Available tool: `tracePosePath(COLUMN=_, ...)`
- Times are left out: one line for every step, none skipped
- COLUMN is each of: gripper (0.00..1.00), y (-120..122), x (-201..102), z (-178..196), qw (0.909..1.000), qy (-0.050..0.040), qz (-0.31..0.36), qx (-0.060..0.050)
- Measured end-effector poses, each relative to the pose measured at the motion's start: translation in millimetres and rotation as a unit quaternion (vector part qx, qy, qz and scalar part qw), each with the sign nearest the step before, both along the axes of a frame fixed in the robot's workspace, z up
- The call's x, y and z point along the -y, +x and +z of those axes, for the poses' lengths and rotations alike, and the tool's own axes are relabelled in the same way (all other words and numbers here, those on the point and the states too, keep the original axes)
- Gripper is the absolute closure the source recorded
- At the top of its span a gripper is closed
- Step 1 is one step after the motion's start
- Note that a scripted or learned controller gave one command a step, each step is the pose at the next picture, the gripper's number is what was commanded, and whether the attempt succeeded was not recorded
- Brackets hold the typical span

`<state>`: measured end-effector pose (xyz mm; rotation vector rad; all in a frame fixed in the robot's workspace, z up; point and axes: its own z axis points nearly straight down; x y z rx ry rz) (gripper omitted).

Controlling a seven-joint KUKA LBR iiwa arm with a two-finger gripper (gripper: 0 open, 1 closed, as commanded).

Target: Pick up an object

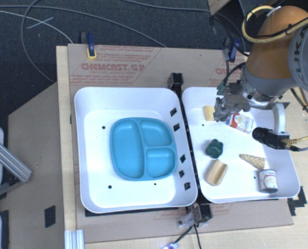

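My gripper (222, 113) hangs over the back part of the right bin (206, 191), under the grey and orange arm. Just left of it lies a small pale yellow piece (209, 113), partly covered by the gripper. To its right is a white packet with red print (244, 122). Further forward in the bin sit a dark green lump (214, 149), a tan cylinder (215, 172), a tan wedge (253, 161) and a small white can with a red label (268, 180).
The left bin (86, 139) holds a blue divided plate (143, 148). A black divider with clips (181, 134) runs between the bins. A black cable end (270, 137) hangs over the right bin's right side. Cardboard lies under both bins.
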<state>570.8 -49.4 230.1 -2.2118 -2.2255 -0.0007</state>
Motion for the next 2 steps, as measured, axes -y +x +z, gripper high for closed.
tracePosePath(gripper=1.0, y=-2, x=-59, z=-10, qw=1.0, qy=-0.0001, qz=0.0, qx=0.0)
tracePosePath(gripper=1.0, y=-14, x=-111, z=0, qw=1.0, qy=-0.0004, qz=0.0, qx=0.001)
